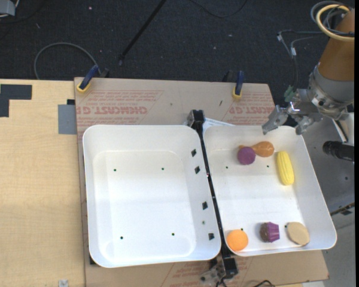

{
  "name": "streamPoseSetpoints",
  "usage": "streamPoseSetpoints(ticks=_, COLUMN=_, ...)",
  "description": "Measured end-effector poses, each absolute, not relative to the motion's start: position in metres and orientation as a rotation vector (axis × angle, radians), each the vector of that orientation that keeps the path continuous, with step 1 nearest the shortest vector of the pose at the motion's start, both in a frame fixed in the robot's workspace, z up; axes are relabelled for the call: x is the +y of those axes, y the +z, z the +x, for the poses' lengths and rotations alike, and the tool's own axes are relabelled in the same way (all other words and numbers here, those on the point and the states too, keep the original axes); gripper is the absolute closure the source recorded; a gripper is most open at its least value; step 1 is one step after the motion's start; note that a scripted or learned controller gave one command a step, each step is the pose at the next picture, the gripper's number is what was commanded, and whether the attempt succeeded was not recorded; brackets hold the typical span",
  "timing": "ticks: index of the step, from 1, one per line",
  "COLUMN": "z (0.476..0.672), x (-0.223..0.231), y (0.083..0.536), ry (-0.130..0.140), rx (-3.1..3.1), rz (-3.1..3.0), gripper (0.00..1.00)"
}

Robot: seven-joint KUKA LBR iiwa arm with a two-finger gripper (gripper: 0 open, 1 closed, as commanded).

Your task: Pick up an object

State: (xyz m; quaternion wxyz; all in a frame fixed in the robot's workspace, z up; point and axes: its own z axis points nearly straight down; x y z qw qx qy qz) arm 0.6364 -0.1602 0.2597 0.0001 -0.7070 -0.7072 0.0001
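- The gripper (289,122) is hovering over the right bin's (314,178) far edge, fingers spread, grasping nothing.
- A yellow corn cob (285,167) is lying nearby.

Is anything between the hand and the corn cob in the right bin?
Nothing visible blocks it. The hand sits above the bin's far right corner; the corn cob lies apart from the purple ball and orange piece.

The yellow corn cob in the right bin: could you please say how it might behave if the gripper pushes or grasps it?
The corn cob looks cylindrical and lies on the flat floor of the right bin, so a sideways push would probably roll it. It looks stiff and probably light, like a toy.
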Motion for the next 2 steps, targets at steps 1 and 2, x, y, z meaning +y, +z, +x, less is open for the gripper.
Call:
streamPoseSetpoints(ticks=1, z=0.6243, x=-0.1972, y=0.1033, ry=-0.008, rx=-2.229, rz=-2.221, gripper=0.00)
streamPoseSetpoints(ticks=2, z=0.6236, x=-0.1975, y=0.1015, ry=-0.006, rx=-2.226, rz=-2.220, gripper=0.00)
